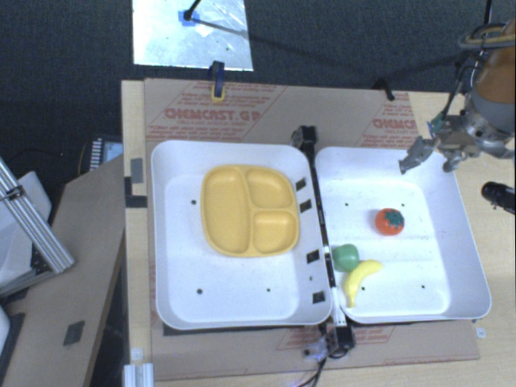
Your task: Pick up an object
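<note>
Small round orange-red tomato toy (389,221) lying mid right white bin (459,216), nothing crowding it. Green round toy (346,256) touching yellow plastic banana (359,279) near divider. Yellow compartment tray (248,210) sitting left bin. Claw (431,156) hovering spread wide, gripping nothing, above bin's far edge, well apart from tomato.

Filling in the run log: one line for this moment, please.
gripper: open, over right bin's far edge, holding nothing | tomato, green fruit, banana: untouched

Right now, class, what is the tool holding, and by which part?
Nothing. The tool hangs open above the right bin's far edge, apart from the tomato.
</note>
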You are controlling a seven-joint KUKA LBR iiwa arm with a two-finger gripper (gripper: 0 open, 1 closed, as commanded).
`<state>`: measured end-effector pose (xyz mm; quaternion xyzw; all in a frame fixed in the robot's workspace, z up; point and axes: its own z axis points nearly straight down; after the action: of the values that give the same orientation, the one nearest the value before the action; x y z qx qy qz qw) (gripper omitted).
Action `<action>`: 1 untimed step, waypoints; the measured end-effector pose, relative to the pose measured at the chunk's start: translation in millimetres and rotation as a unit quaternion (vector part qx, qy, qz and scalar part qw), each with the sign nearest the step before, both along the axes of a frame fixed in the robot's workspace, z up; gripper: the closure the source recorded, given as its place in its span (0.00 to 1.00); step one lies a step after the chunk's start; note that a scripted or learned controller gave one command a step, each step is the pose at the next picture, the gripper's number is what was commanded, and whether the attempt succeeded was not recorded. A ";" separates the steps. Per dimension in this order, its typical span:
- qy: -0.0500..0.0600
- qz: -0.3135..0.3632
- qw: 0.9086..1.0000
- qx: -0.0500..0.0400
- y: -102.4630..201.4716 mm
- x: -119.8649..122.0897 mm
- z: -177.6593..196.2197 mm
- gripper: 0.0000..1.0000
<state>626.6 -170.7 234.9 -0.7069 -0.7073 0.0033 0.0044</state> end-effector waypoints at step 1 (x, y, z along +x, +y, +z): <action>-0.006 0.001 1.000 -0.001 0.6 2.2 8.3 0.00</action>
<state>628.8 -170.1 243.2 -0.7059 -0.7083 -0.0003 -0.0008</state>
